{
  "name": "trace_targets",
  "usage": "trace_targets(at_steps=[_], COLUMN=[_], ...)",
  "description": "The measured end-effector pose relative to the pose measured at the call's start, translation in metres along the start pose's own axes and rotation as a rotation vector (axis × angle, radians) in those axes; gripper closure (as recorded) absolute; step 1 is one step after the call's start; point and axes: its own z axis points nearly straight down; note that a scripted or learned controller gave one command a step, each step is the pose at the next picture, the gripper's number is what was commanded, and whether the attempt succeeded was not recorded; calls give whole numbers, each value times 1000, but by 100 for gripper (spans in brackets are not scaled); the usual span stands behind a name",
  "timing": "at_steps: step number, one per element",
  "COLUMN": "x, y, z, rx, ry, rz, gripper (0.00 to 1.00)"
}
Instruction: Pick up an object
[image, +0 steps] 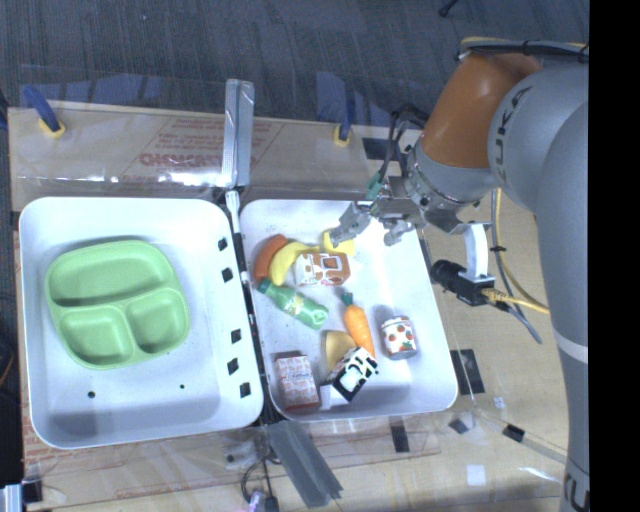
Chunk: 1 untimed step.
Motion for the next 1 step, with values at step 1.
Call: trace_targets(at_steps=[1], x=[29], y=[15], z=[115], rx=[-14], ry=[-1], rz=[52], gripper=[0])
